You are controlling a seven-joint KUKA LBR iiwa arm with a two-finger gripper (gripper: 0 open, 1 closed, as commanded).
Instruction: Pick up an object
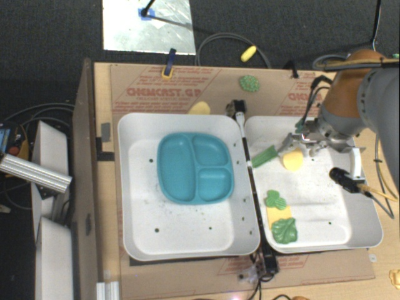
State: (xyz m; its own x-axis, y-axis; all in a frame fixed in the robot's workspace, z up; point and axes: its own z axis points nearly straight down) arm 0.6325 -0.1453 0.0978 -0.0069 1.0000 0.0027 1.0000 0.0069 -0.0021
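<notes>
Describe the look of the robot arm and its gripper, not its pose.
The arm is rounded and grey, with an orange band above the wrist. The gripper is small, metallic silver and dark at the wrist end. Thin dark cables loop beside the wrist.

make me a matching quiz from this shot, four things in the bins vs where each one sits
Things:
1. blue divided plate
2. green stick
3. yellow ball
4. green leaf toy

Places:
A. front of the right bin
B. just below the gripper
C. middle of the left bin
D. right bin's left edge, lying slantwise

Pairs: 1-C, 2-D, 3-B, 4-A
</notes>
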